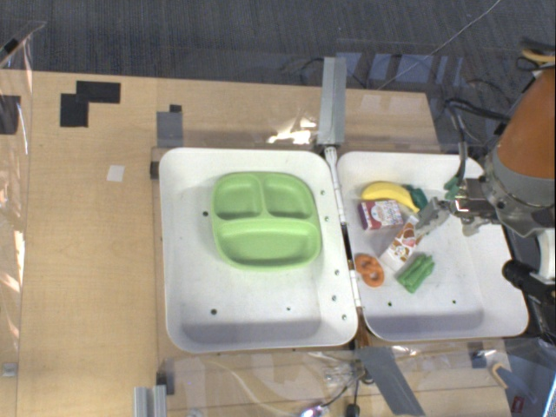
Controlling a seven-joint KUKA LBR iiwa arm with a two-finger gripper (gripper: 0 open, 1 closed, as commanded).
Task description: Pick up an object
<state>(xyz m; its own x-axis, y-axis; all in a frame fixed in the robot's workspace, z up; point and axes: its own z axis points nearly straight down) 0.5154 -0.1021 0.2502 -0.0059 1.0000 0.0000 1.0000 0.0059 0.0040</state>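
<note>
The right bin (469, 307) holds several small objects. A yellow banana (387, 193) lies at its back left, with a dark green piece (420, 198) at the banana's right end. Below the banana sits a maroon box (380, 215). A white and red packet (402, 246) lies toward the middle, a green ridged object (415, 273) in front of it, and an orange pretzel-shaped ring (369, 268) by the bin's left wall. My gripper (429, 218) reaches in from the right, low over the packet's upper right end and just right of the maroon box.
A green divided plate (263, 219) lies in the left bin (187, 302). The grey arm with its orange band (532, 137) covers the right bin's right rim. A metal divider (332, 111) runs between the bins at the back.
</note>
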